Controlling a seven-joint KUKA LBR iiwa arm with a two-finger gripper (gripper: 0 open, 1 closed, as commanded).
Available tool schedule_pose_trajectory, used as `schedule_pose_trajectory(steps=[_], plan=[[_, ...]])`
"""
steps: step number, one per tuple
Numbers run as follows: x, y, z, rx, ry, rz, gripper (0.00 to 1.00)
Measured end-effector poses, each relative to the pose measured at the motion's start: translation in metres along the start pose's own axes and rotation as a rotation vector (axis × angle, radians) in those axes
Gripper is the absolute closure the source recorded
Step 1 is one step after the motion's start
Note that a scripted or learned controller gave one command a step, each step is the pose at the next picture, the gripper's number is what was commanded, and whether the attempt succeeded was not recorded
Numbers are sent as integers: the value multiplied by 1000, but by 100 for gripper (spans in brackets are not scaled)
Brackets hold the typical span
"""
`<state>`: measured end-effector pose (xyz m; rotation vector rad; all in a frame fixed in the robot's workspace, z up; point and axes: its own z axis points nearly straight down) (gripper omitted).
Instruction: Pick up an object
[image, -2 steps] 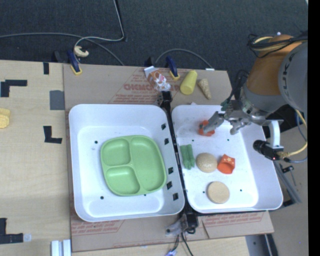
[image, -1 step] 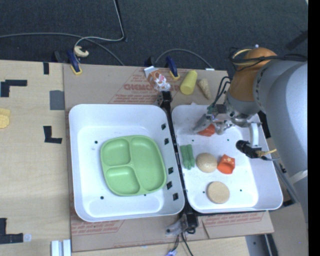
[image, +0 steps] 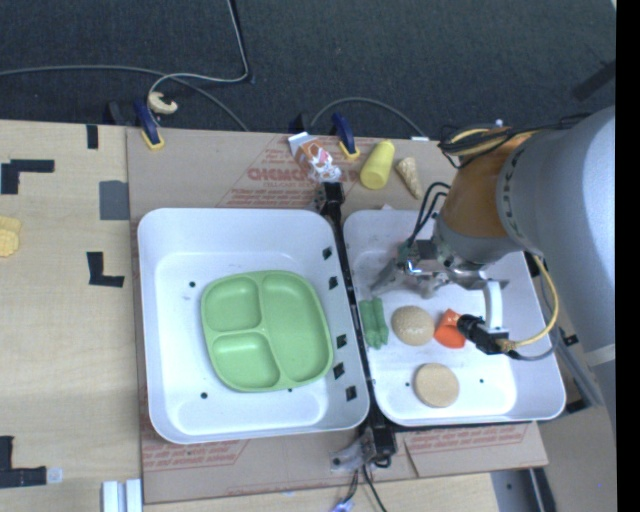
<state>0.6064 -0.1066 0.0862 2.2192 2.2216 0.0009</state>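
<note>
In the right bin (image: 520, 400) lie a green pod-like piece (image: 373, 322) by the left wall, a beige round bun (image: 412, 325), a small orange-red piece (image: 449, 330) and a tan flat disc (image: 437, 384) nearer the front. My gripper (image: 405, 289) hangs low over the bin's back half, just above the bun and the green piece. Its metal fingers (image: 383, 281) are spread open, and nothing sits between them. The grey arm with its orange band (image: 480, 200) covers the bin's back right corner.
A green divided plate (image: 266, 330) lies in the left bin (image: 160, 300). Behind the bins, on the cardboard, are a yellow piece (image: 377, 165), a beige cone (image: 410, 177) and a small packet (image: 313, 155). A divider ridge (image: 350, 300) separates the bins.
</note>
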Motion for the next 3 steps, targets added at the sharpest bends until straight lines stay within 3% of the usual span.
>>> schedule_pose_trajectory(steps=[1,2,3], plan=[[-8,45,0,-2,-1,-1,0],[-13,63,1,0,0,-2,0],[-13,63,-10,-2,-1,-3,100]])
